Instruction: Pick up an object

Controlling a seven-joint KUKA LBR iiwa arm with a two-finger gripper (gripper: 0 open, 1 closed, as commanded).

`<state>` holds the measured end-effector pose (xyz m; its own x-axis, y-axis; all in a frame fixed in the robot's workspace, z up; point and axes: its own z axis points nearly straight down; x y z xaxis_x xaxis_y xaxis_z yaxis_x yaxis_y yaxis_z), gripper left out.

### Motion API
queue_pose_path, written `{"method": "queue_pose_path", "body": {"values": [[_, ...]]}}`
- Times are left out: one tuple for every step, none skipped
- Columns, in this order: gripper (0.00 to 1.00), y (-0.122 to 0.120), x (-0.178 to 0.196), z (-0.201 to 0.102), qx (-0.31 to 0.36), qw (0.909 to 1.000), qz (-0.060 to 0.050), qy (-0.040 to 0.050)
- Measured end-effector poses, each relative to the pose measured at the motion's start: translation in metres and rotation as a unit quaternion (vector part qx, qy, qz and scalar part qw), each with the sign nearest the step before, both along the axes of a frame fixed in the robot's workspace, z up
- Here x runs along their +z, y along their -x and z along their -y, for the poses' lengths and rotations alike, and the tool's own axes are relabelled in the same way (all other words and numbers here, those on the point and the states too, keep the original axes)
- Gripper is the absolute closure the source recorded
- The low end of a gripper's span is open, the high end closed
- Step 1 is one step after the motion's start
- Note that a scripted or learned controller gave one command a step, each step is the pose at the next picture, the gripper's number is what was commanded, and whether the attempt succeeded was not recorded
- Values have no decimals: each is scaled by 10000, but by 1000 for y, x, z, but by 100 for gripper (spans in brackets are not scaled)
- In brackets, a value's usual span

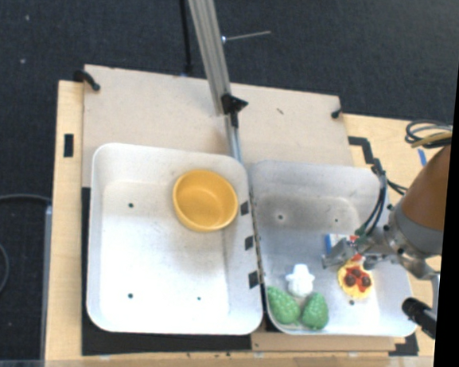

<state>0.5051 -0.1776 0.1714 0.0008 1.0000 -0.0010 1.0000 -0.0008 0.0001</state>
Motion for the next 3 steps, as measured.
{"method": "queue_pose_path", "body": {"values": [[0, 3, -59, 6, -5, 10000, 29, 33], [100, 0, -44, 6, -24, 10000, 69, 21], [100, 5, 12, 0, 23, 10000, 38, 6]]}}
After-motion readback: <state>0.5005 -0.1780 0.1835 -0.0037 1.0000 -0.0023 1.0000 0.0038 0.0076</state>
